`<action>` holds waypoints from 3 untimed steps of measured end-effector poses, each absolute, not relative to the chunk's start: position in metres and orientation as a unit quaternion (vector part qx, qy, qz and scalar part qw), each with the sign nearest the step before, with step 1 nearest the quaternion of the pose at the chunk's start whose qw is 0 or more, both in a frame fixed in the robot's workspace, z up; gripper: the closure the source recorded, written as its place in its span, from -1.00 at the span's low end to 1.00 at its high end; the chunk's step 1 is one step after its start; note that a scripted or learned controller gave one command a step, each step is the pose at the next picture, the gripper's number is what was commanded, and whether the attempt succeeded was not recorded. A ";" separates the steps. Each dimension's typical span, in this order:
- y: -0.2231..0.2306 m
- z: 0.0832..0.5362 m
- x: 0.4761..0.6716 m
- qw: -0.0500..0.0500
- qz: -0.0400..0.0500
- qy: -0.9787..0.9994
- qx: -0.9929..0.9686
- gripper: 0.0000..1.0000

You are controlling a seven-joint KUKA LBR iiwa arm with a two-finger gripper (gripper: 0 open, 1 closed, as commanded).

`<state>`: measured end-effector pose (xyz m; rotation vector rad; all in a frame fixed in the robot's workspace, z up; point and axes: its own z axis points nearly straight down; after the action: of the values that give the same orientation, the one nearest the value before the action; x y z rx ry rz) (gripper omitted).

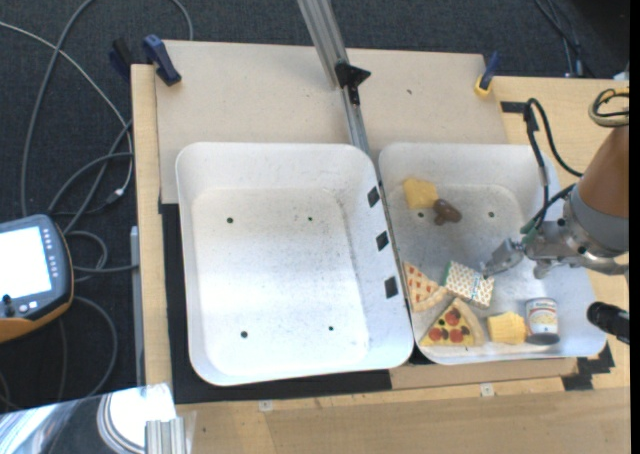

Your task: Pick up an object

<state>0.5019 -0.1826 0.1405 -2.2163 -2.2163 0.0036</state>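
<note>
The right bin (470, 157) holds several small items. A yellow block (420, 192) and a brown lump (446, 211) lie near its back. Two pizza slices (423, 287) (452, 326), a pale checkered piece (469, 283), a second yellow block (507, 328) and a small can (542, 317) lie along its front. My gripper (500, 260) reaches in from the right and hangs low over the bin floor, just right of the checkered piece and above the second yellow block. I see nothing held in it.
The left bin (275, 262) sits beside the right one, with black clips (381, 240) on the shared rim. A metal pole (325, 27) slants down to the bins' back edge. Cables (540, 147) run along the right bin's far right side.
</note>
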 end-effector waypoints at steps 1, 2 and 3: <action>-0.183 0.154 0.504 0.000 -0.001 -0.707 -0.707 1.00; -0.190 0.217 0.506 -0.004 -0.002 -0.707 -0.707 1.00; -0.190 0.232 0.507 -0.002 -0.001 -0.708 -0.706 1.00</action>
<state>0.5067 -0.1898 0.2320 -2.2224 -2.2263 -0.0031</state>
